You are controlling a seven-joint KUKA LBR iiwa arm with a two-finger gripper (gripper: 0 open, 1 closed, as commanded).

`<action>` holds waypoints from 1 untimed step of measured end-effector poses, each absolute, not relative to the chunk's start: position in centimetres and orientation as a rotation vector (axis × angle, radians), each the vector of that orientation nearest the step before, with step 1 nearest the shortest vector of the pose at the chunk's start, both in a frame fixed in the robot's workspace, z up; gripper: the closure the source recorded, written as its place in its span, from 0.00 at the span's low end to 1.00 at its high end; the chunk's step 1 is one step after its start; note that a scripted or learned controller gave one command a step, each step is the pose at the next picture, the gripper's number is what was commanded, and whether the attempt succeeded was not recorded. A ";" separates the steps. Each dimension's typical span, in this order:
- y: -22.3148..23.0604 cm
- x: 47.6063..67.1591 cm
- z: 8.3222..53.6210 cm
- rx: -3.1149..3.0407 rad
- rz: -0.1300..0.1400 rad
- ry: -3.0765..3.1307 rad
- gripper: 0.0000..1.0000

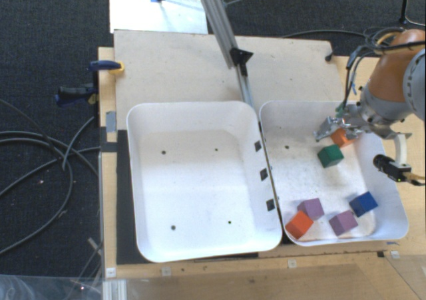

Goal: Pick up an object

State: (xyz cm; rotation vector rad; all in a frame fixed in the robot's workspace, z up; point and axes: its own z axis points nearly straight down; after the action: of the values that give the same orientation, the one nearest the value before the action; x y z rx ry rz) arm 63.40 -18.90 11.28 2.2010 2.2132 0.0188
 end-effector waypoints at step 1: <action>-15.5 56.5 9.0 2.222 -0.001 2.226 0.00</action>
State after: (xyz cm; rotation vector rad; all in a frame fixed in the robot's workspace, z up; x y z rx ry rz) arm 56.51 -15.47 9.01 2.2223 2.2256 -0.0009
